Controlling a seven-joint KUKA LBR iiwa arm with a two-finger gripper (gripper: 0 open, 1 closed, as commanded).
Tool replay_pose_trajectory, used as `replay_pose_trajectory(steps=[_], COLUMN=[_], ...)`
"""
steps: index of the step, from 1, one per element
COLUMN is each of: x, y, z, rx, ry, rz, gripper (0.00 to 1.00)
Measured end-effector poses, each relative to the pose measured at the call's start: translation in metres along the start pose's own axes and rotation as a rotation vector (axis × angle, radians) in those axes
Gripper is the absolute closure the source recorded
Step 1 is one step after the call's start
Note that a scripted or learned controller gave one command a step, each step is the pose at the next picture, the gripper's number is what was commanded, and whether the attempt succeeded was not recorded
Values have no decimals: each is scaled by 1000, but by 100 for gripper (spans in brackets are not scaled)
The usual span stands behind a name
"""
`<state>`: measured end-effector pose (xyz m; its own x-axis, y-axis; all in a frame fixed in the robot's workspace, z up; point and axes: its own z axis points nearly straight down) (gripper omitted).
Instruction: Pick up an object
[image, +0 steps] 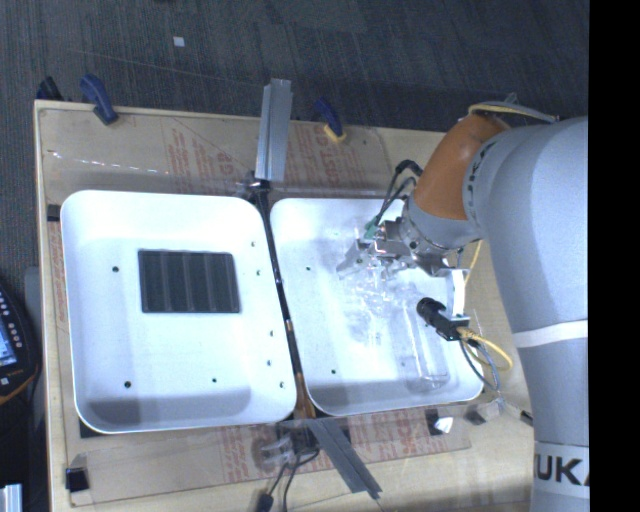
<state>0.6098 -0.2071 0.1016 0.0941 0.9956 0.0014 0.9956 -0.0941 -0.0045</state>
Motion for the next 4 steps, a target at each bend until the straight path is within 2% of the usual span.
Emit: replay_pose_trajectory(steps=[1,2,3,4], x=[99,91,76,125], y=[-16,-9,-17,35], z=[-79,-148,-36,-90], rx=[-1,-2,1,-3], ry=[-1,0,-1,-1], rz=[18,110,-279,-273], gripper=[100,100,100,100])
